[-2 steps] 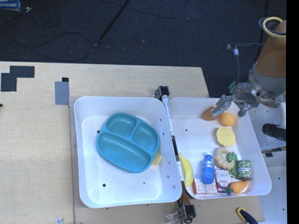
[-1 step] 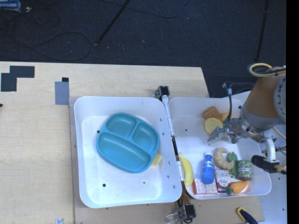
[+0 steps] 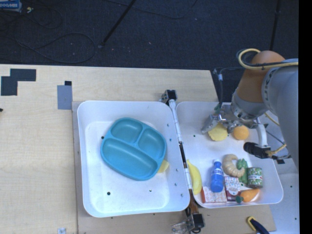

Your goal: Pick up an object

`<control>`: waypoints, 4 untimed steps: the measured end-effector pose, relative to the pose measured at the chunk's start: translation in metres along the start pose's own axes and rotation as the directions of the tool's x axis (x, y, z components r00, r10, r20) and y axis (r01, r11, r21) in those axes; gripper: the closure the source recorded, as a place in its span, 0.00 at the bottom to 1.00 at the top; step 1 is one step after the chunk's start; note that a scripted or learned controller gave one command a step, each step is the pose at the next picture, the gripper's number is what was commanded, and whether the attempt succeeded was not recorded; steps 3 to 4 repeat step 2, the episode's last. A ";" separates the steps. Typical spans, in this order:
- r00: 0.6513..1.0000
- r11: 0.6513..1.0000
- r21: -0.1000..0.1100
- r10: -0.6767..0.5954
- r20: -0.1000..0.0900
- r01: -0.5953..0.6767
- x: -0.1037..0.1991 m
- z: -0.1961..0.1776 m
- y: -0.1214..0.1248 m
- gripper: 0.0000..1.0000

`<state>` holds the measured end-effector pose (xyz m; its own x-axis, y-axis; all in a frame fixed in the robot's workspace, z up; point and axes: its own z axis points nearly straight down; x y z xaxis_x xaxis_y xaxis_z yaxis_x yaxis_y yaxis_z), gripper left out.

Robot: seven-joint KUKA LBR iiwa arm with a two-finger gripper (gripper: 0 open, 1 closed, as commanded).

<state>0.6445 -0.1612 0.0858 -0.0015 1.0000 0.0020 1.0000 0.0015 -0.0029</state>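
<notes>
Where hand [image 3: 214, 124] hangs, lemon [image 3: 218, 133] lies touching.

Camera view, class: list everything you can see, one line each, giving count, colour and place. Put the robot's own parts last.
Bins: 2, white, side by side on the bench.
Divided plate: 1, blue, left bin.
Banana: 1, yellow, right bin, against the divider.
Bottle: 1, blue, right bin.
Can: 1, green, right bin.
Carrot: 1, orange, right bin's near edge.
Lemon: 1, yellow, at the gripper.
Orange: 1, orange, beside the lemon.
Gripper: 1, grey, over right bin's far end.
</notes>
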 end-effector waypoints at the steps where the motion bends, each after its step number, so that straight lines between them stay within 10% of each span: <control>1: 1.000 1.000 0.008 -0.002 -0.001 0.002 0.000 -0.006 -0.001 1.00; 2: 1.000 1.000 0.005 0.001 0.001 -0.001 0.083 -0.098 -0.056 1.00; 4: 1.000 1.000 0.005 0.001 0.001 -0.001 0.083 -0.098 -0.056 1.00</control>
